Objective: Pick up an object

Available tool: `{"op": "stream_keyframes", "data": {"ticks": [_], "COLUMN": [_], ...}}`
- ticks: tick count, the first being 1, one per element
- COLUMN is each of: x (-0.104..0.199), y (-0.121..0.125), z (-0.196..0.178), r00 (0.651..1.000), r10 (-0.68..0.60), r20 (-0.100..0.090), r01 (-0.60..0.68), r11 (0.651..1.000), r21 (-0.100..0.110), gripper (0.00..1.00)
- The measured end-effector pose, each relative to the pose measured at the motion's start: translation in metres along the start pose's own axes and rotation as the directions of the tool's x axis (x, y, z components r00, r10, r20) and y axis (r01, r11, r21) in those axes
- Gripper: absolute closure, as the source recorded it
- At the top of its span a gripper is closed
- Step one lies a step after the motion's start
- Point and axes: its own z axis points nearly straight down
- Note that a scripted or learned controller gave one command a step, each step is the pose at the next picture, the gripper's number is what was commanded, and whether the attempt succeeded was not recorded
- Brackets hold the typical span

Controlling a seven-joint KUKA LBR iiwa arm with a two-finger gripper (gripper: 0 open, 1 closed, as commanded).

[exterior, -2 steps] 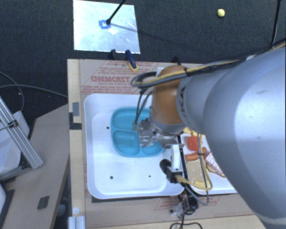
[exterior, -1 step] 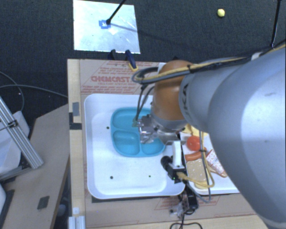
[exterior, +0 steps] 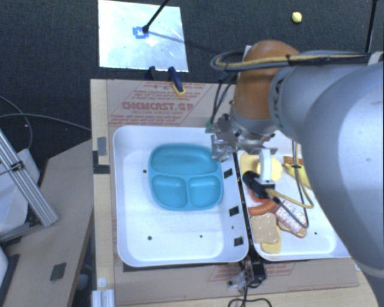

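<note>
**Operator:** Describe the work surface and the surroundings.

**Technician:** The bench (exterior: 150, 105) is a brown board with red lettering. It stands on a dark floor (exterior: 48, 60). A reflective sheet (exterior: 144, 48) lies at the upper left of the frame and a small yellow ball (exterior: 296, 17) at the upper right.

**Operator:** Give the item count.

**Technician:** There are two bins. The left bin (exterior: 174, 243) holds one blue plate (exterior: 183, 177) with three compartments. The right bin (exterior: 312, 246) holds one tan slice (exterior: 267, 231), one orange-red sausage (exterior: 262, 208), one pink spotted piece (exterior: 292, 219) and some yellow pieces (exterior: 271, 169) (partly hidden by the arm, so their number cannot be told).

**Operator:** What is the tool status?

**Technician:** The gripper (exterior: 223, 147) is at frame centre, over the wall between the bins and just beside the plate's upper right corner. Whether it is open or closed cannot be told. Nothing is seen held in it.
</note>
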Motion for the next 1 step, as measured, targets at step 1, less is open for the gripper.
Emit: {"op": "stream_keyframes", "data": {"ticks": [1], "x": [0.0601], "y": [-0.0216], "z": [0.0569], "r00": [1.0], "r10": [-0.012], "r20": [-0.005], "r01": [0.012], "r11": [1.0], "r21": [0.013], "gripper": [1.0]}}
